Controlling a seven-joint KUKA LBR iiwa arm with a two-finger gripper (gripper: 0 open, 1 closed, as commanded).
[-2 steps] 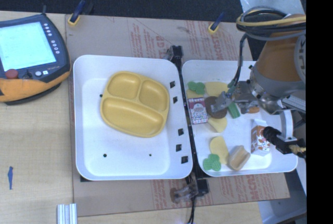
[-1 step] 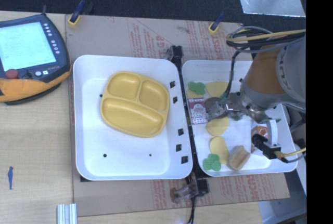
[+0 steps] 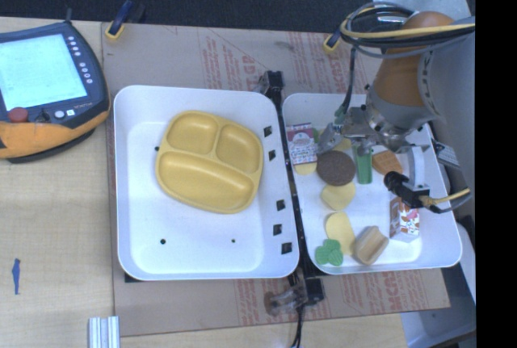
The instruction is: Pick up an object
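My gripper [image 3: 354,143] hangs low over the upper middle of the right bin [image 3: 440,257], under the grey arm with its orange band. Just below it lie a dark brown round disc [image 3: 335,168] and a small green cylinder [image 3: 364,167]. A red and white carton [image 3: 301,144] lies to its left by the bin's wall. Further down are two pale yellow pieces [image 3: 338,196], a green clover-shaped piece [image 3: 328,253], a tan bread piece [image 3: 370,244] and a small carton [image 3: 405,221]. An orange-brown piece [image 3: 388,161] lies partly under the wrist.
The left bin [image 3: 137,249] holds a yellow divided plate [image 3: 210,161] in its upper middle. A teach pendant [image 3: 44,88] with a lit screen rests on the bench at the far left. Cables loop over the arm at the upper right.
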